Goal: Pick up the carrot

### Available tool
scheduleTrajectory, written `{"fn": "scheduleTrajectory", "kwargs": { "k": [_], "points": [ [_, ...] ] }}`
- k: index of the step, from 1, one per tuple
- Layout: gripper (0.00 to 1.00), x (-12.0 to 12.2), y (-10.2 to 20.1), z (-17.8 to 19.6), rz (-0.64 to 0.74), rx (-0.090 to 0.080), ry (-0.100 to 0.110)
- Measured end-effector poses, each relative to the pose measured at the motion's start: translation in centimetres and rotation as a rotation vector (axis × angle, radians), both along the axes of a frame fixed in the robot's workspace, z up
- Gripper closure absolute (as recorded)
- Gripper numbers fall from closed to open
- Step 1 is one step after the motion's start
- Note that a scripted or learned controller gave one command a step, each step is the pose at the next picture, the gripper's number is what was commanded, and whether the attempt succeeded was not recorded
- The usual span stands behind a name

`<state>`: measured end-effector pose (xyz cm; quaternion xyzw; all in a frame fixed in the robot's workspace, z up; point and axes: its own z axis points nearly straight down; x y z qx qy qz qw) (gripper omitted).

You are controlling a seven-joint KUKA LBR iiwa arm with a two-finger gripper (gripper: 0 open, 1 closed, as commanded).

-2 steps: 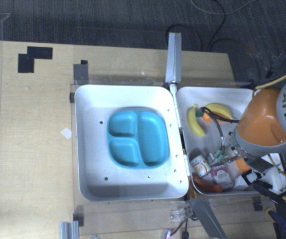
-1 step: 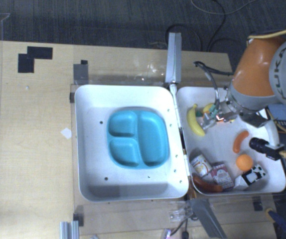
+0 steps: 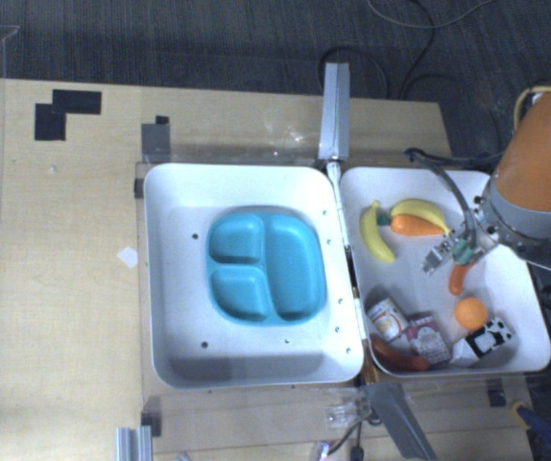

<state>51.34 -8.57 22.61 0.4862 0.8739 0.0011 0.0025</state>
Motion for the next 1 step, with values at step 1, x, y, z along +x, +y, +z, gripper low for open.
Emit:
{"fn": "scheduleTrajectory", "kwargs": {
  "k": [1],
  "points": [
    [1.0, -2.43, 4.08, 1.23, 0.39, -0.001, -0.001]
  ]
}}
